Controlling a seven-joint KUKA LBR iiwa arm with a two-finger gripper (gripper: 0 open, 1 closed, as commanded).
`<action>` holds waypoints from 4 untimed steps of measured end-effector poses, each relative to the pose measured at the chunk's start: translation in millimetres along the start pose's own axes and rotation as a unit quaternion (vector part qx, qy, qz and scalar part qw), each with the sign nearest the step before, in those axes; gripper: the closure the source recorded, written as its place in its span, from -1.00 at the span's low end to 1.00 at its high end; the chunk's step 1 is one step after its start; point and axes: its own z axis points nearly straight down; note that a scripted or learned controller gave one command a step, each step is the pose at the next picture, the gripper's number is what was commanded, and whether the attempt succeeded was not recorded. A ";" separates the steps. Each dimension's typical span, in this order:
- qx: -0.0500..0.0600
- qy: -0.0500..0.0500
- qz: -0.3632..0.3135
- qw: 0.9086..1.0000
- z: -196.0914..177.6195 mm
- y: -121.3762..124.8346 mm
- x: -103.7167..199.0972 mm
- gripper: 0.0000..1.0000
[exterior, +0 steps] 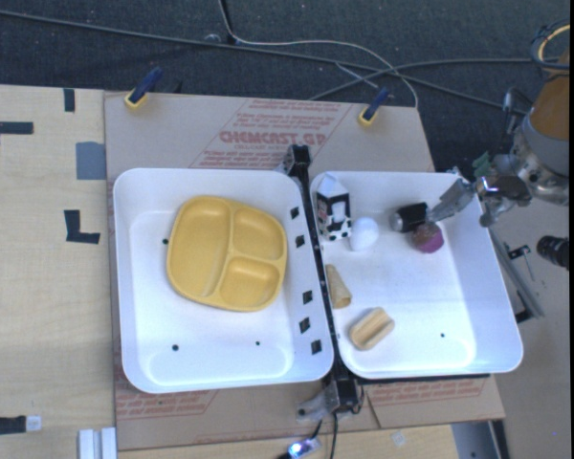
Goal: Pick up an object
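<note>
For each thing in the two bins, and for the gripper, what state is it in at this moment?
Yellow divided plate: flat in the left bin, right side up.
Small milk carton: upright, by the divider.
White ball: resting beside the carton.
Purple object: lying in the right bin, under the gripper's tip.
Bread roll: lying free.
Tan wedge: lying along the divider.
Gripper: low over the right bin.

A single fixed camera looks down from above the counter (pixel 38 256) at a slant, far enough off to take in both white bins whole: the left bin (pixel 134 285) and the right bin (pixel 478 342) sit side by side near the middle. Dark floor with cables runs along the top, and the arm (pixel 545 151) enters at the right.
</note>
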 end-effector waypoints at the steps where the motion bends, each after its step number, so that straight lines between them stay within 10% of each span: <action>1: -0.006 -0.001 -0.002 1.000 -7.1 2.1 0.6 -1.00; 4: -0.003 -0.001 -0.002 1.000 147.7 -9.6 7.3 -1.00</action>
